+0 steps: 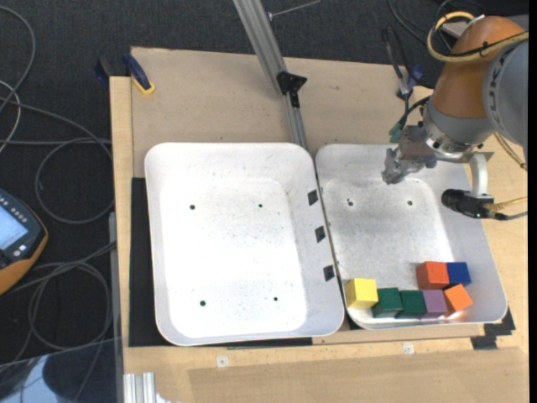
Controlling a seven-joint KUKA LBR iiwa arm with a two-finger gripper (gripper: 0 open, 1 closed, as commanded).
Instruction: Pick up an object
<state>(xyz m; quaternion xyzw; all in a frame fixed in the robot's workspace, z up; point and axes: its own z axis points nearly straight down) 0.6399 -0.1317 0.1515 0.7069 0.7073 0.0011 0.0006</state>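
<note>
While the gripper [396, 171] hangs over the top part of the right bin [377, 225], I cannot tell how it is set. Nothing is seen in it. Small blocks sit bunched at the lower right of the frame: a yellow block [362, 291], green blocks [399, 302], a purple block [435, 300] and orange blocks [445, 284]. They look light, hard and smooth. Yellow stands at the end, so its flat sides seem easiest to pinch. Both bins sit on a tan bench [210, 82], with dark carpet and cables around.

The tan wooden desk [218, 82] stands on dark carpet [59, 23]. Black cables [50, 154] loop across the floor left of the desk. Lighting is even.
</note>
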